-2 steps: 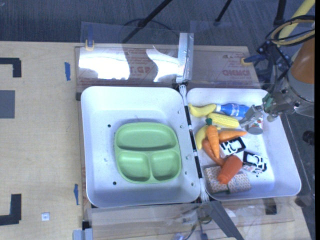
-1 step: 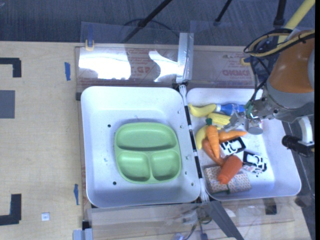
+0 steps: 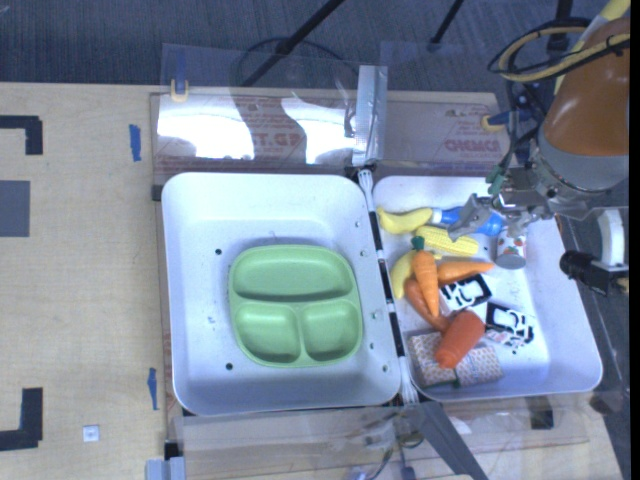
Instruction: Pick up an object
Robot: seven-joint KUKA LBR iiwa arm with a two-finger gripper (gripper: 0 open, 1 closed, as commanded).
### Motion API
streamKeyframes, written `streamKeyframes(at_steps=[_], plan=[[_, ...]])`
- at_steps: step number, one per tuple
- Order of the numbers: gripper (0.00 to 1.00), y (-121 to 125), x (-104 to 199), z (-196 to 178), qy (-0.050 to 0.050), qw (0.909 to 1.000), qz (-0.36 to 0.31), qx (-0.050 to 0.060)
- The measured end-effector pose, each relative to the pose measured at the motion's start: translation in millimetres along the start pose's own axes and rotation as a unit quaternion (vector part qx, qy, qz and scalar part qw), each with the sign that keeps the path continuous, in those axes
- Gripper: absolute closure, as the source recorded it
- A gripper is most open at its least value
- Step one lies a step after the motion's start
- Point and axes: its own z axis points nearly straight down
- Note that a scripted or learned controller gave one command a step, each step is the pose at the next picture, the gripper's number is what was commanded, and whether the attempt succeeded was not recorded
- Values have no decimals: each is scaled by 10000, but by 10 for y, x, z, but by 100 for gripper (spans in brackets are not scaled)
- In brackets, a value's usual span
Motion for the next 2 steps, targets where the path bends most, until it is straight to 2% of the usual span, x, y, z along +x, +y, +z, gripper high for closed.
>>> streamKeyframes(at_steps=[1, 2], plan=[[0, -510, 412, 275, 15, 9962, -866, 26], [0, 138, 242, 586, 0, 9947, -1033, -2]])
